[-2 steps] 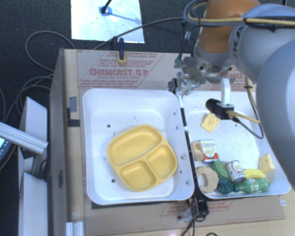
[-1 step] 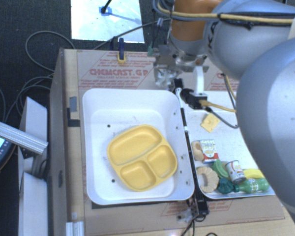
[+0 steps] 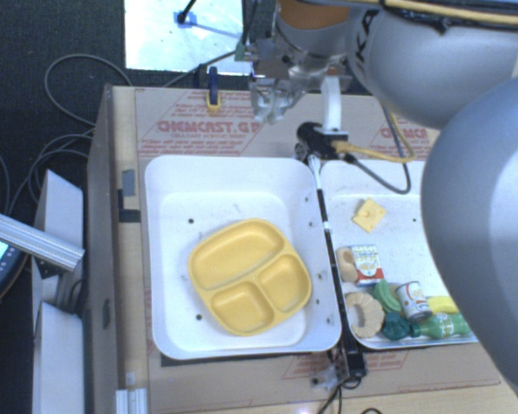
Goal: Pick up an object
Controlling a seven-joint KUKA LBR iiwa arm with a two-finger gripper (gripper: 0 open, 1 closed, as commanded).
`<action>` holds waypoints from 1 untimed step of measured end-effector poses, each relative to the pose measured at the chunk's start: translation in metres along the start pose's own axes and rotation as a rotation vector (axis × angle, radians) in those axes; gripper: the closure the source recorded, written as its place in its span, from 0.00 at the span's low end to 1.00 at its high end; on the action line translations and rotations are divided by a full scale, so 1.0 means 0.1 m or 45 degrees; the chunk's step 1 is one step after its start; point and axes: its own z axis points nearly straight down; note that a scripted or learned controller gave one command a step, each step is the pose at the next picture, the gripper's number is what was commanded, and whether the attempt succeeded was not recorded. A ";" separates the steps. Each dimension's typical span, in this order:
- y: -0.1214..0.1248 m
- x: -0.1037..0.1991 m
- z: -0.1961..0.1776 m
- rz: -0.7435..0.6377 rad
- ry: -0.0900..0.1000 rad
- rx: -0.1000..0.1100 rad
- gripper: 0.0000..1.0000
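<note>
Two white bins (image 3: 168, 257) on a cardboard-covered bench (image 3: 190, 119).

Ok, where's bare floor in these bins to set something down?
Left bin: open strip along the far wall and left side, around the yellow tray. Right bin: bare around the yellow block. Crowded in its near corner with the can and toy food.

Two white bins (image 3: 168, 231) of smooth, faintly glossy plastic sit on a table (image 3: 198, 128) of matt brown board printed in red. A yellow divided tray (image 3: 250, 274) looks like smooth, satin plastic. The grey arm (image 3: 466, 67) has a smooth, softly shiny casing.
</note>
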 end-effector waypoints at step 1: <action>-0.66 -0.32 0.61 0.005 -0.003 0.007 1.00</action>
